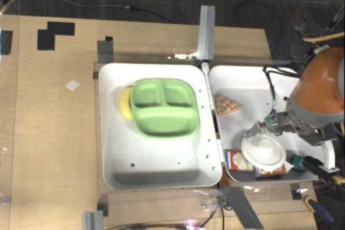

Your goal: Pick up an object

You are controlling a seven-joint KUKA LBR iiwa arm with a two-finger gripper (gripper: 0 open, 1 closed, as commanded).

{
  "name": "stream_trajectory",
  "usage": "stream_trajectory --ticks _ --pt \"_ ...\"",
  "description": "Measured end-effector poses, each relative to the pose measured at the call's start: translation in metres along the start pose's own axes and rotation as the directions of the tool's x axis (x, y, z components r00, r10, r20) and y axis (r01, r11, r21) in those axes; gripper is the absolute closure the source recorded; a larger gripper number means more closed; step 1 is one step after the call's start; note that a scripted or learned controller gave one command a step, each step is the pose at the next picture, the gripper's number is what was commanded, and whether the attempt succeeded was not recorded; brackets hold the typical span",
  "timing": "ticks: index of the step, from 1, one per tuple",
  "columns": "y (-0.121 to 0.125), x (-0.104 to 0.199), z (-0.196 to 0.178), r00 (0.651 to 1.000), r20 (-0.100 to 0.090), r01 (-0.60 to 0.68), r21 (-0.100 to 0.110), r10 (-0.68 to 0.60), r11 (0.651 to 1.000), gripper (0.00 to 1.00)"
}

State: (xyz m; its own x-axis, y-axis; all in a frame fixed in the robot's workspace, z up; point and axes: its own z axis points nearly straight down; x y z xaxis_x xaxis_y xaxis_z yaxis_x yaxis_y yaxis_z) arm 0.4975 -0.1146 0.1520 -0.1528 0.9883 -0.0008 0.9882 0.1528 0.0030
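Right bin (237, 81): white bowl (263, 150), carton (239, 161), waffle (226, 105).

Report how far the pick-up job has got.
Done: the arm has reached into the right bin, its gripper low beside the white bowl. In hand: nothing visibly held between the fingers. Left: gripping and lifting an object. The bowl, the patterned wedge and the carton all lie in the right bin; the green tray sits in the left bin.

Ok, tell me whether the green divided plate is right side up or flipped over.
Right side up: the green plate in the left bin shows its three hollow compartments facing the camera.
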Motion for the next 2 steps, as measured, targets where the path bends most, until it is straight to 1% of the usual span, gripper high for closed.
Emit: stream_trajectory --ticks 1,2 --pt "0.003 0.021 0.057 0.998 0.012 -0.059 -0.033 0.06 0.998 0.0" --pt "0.147 0.004 0.057 0.982 0.012 0.186 -0.022 -0.186 0.982 0.0"
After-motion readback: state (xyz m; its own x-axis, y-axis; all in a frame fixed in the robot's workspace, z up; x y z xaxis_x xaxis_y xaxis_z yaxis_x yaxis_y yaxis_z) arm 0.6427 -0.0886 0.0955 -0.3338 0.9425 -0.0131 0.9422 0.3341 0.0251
